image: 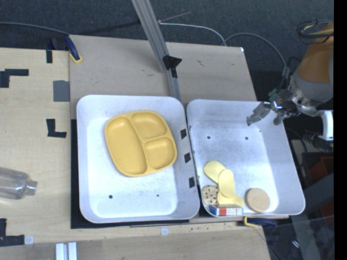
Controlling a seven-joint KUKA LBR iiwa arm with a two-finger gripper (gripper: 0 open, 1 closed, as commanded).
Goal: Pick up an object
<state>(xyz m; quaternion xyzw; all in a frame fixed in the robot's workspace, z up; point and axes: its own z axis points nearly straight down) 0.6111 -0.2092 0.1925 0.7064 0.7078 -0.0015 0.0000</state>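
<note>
End effector over right bin far-right rim, fingers spread, gripping nothing. Pick not begun. Yellow pieces, round biscuit untouched at near edge.

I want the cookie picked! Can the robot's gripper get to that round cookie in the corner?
Probably yes. The cookie lies uncovered in the right bin, nothing over it, and the gripper hovers over that bin's far edge.
</note>
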